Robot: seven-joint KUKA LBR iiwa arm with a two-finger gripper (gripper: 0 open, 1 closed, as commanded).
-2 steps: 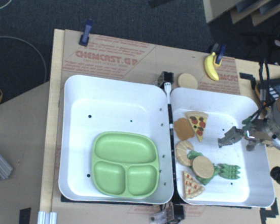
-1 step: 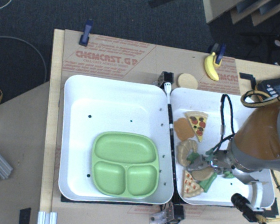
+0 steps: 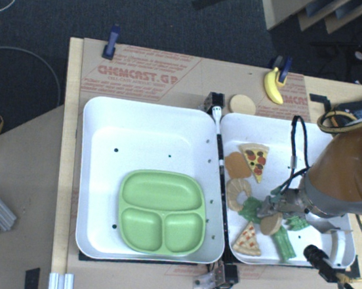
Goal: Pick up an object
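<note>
My gripper (image 3: 271, 215) reaches down into the right bin (image 3: 282, 131) from the right, its tip low among the toy food. A tan round piece (image 3: 271, 224) sits right at the fingertips, beside a green leafy piece (image 3: 250, 210). Close by lie a pizza slice (image 3: 254, 159) at the back, a brown cookie (image 3: 237, 164), a beige shell-like piece (image 3: 237, 191), a second pizza slice (image 3: 248, 240) at the front and a green stick (image 3: 283, 244). Whether anything is between the fingers is hidden.
The left bin (image 3: 102, 137) holds a green divided plate (image 3: 161, 211). On the bench behind the bins lie a yellow banana (image 3: 274, 87) and a tan disc (image 3: 242, 104). A black cable (image 3: 298, 146) loops over the right bin. Clamps stand along the bench's back edge.
</note>
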